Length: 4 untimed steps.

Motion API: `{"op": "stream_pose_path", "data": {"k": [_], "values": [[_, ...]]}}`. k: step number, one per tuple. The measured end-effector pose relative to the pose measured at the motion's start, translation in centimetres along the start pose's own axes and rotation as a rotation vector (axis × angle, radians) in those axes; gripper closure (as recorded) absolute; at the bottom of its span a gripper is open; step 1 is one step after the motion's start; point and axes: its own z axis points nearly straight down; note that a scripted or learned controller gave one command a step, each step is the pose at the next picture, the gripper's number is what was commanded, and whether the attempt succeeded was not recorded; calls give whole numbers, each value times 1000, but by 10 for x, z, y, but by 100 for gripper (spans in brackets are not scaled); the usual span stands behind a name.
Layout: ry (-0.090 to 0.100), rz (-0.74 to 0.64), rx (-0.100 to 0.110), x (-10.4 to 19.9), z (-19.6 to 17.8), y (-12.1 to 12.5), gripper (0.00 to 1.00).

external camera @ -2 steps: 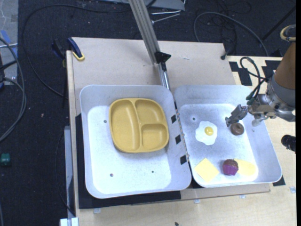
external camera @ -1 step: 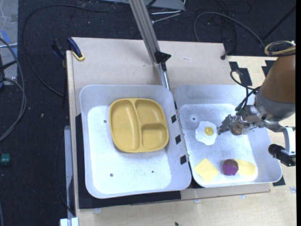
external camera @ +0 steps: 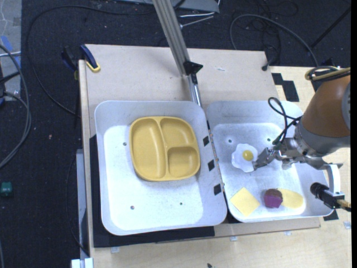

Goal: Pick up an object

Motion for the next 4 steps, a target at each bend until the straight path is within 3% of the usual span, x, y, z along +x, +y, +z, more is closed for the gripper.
{"op": "stream_pose_path", "data": {"k": [1, 3, 4], "values": [[-1, -1, -4, 0, -13, 1, 100], [-3, -5, -10, -3, -108, 2, 100], [-1, -8, -4, 45, -96, 18, 100]]}}
